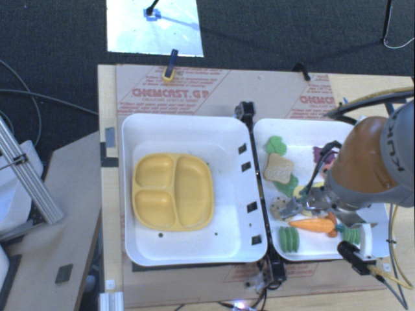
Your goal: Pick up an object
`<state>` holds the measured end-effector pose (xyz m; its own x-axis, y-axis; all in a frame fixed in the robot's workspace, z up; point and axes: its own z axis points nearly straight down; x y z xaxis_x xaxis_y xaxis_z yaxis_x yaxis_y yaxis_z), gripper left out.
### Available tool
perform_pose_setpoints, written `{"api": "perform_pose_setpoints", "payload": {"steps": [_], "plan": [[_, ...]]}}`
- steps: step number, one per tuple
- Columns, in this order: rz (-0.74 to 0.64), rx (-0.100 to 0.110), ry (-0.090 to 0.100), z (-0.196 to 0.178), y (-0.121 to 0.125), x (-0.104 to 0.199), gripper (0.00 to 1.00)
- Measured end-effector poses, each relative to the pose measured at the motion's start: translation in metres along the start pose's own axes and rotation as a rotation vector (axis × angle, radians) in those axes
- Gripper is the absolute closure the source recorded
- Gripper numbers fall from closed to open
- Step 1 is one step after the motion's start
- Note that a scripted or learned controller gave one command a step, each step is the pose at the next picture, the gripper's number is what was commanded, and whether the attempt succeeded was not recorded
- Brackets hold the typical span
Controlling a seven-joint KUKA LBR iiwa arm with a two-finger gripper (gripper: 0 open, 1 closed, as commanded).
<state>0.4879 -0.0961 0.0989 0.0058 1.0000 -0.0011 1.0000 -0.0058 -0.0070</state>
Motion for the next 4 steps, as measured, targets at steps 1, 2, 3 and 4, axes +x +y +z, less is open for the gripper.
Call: {"api": "perform_pose_setpoints", "payload": {"steps": [1, 2, 3, 4], "plan": [[-0.007, -0.009, 0.001, -0.015, 0.004, 0.004, 1.00], [-0.006, -0.011, 0.002, -0.025, 0.004, 0.004, 1.00], [-0.005, -0.013, 0.002, -0.035, 0.005, 0.004, 1.00], [-0.012, -0.012, 0.001, -0.088, -0.001, 0.031, 1.00]]}}
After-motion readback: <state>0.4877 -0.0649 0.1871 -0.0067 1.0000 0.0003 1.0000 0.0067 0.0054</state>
